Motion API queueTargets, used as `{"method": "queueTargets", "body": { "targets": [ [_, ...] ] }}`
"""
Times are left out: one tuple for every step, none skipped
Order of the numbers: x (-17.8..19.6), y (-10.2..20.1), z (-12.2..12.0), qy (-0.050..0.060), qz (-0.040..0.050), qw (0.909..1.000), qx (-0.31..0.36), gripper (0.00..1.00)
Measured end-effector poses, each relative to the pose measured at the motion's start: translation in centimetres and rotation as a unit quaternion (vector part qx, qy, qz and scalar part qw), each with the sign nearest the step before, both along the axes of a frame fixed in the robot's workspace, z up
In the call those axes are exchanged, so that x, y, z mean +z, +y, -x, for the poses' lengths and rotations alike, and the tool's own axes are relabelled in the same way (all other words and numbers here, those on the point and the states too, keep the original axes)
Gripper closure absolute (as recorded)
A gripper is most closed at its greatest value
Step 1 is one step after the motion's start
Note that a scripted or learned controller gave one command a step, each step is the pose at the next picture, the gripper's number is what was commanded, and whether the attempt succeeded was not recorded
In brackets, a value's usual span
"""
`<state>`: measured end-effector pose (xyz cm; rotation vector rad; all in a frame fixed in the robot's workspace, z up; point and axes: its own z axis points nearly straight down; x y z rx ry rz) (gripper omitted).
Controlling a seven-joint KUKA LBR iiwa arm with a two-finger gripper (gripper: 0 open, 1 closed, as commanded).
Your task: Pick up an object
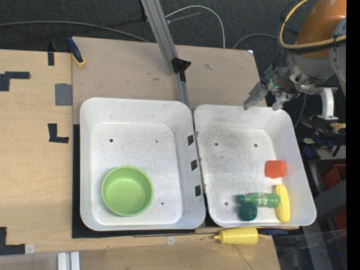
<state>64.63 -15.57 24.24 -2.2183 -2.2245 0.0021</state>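
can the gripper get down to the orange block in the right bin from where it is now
Probably yes. The gripper hangs over the right bin's far rim, and the orange block sits alone on bare floor, apart from the yellow object nearer the camera.

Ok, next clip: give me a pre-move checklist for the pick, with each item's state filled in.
1. Hand over a bin: not ok, it sits at the far rim of the right bin.
2. Nothing in the hand: ok, nothing shows between its fingers.
3. Targets in the right bin: ok, orange block, yellow piece, green bottle.
4. Easy first target: ok, the orange block stands apart.
5. Bottle and yellow piece separated: not ok, they touch.
6. Green bowl upright in the left bin: ok.
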Motion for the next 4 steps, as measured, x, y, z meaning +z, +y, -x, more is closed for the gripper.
{"method": "queueTargets", "body": {
  "targets": [
    [0.0, 0.0, 0.0, 0.000, 0.0002, 1.0000, 0.000, 0.00],
    [-4.4, 0.1, -0.1, 0.002, 0.0001, 1.0000, 0.000, 0.00],
    [-10.2, -0.8, 0.2, 0.003, -0.0001, 1.0000, -0.001, 0.00],
    [-15.6, -0.7, 0.4, 0.002, 0.0000, 1.0000, 0.000, 0.00]
  ]
}}
